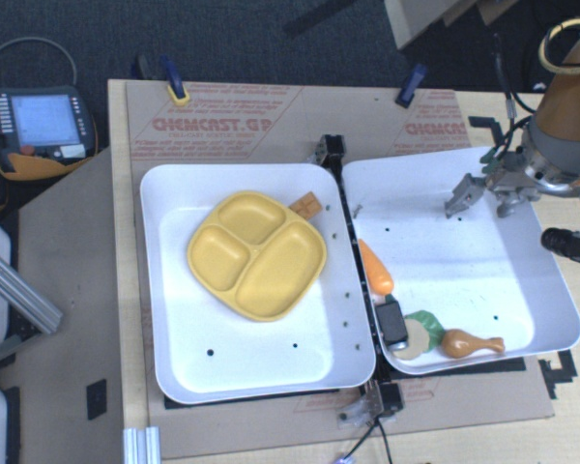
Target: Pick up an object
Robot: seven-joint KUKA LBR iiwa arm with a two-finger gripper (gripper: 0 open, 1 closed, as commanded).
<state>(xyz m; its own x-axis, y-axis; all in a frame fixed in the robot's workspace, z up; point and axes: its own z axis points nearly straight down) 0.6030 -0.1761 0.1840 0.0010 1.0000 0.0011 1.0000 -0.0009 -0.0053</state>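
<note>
The left bin [174, 336] holds a yellow divided plate [257, 254]. In the right bin [522, 278], a toy carrot [375, 269] lies along the dividing wall, a toy drumstick [469, 342] by the near rim. The claw [481, 196] hovers far-right, apparently spread and empty; both lie nearward-left across bare floor.

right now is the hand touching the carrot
Apart. The camera view shows the hand near the right bin's far edge, with bare white floor between it and the carrot at the bin's left wall.
</note>
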